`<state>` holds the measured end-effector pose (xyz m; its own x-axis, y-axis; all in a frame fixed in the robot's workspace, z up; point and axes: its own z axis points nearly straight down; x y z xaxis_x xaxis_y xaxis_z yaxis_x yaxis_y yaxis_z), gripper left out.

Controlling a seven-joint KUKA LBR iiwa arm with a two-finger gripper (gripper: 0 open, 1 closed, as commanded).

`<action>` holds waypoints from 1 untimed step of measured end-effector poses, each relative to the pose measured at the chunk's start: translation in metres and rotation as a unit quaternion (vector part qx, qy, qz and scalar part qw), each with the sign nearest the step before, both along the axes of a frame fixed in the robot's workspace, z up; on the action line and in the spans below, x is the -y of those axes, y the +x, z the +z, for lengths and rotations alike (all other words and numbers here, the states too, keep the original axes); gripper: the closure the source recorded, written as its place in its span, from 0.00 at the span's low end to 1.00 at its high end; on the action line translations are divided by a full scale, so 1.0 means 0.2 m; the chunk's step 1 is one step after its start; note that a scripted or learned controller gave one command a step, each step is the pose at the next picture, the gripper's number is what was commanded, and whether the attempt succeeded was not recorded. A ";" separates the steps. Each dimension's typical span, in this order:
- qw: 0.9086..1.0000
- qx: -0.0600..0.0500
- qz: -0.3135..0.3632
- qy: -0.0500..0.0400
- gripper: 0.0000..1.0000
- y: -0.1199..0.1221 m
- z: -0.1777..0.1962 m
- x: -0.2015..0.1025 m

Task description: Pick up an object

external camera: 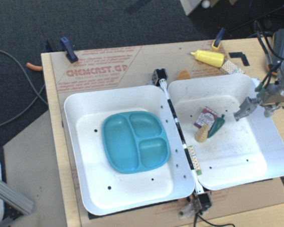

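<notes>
Grey two-finger gripper (pixel 246 108) sits over the right rim of the right shallow white plastic bin (pixel 266 145); arm mostly cut off at frame edge. Fingers too blurred and small, cannot tell if apart or together; nothing seen between them. Small clutter left of centre in that bin, touching each other: maroon-and-white crinkled packet (pixel 205 116), dark green tapered piece (pixel 216 126), tan rounded piece (pixel 202 135); exact shapes hard to make out. Bin's near half is bare floor. Left white bin (pixel 84 141) carries a smooth teal plastic divided plate with three compartments (pixel 135 141), centred, margin all round. Yellow plastic bottle-like thing (pixel 208 57) lies on the brown board (pixel 107 71) beyond the right bin's far edge.
</notes>
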<state>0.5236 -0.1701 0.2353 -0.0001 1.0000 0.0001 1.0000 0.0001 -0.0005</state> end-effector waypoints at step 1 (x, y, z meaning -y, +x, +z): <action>1.000 0.000 0.001 0.001 0.00 0.25 -0.64 -0.32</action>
